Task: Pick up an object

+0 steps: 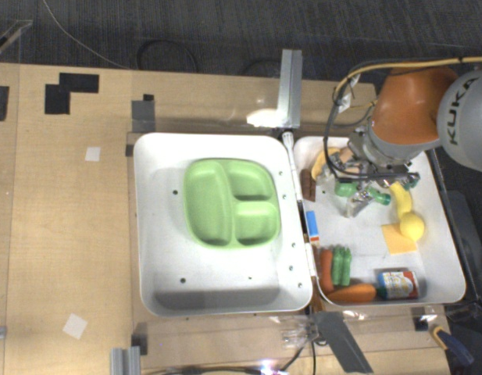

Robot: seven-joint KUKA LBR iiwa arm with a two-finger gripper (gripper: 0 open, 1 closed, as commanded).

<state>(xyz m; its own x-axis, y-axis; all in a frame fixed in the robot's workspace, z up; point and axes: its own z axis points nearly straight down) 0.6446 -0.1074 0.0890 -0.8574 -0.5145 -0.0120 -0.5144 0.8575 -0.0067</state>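
Gripper [364,201] hangs low in the right bin [451,283]; its grip cannot be told. Just beside it lie a green object [379,197] and a banana [405,209].

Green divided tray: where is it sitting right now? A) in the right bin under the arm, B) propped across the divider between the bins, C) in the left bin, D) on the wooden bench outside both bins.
C: the green divided tray lies flat inside the left bin, while the arm hangs over the right bin with its clutter of small items.
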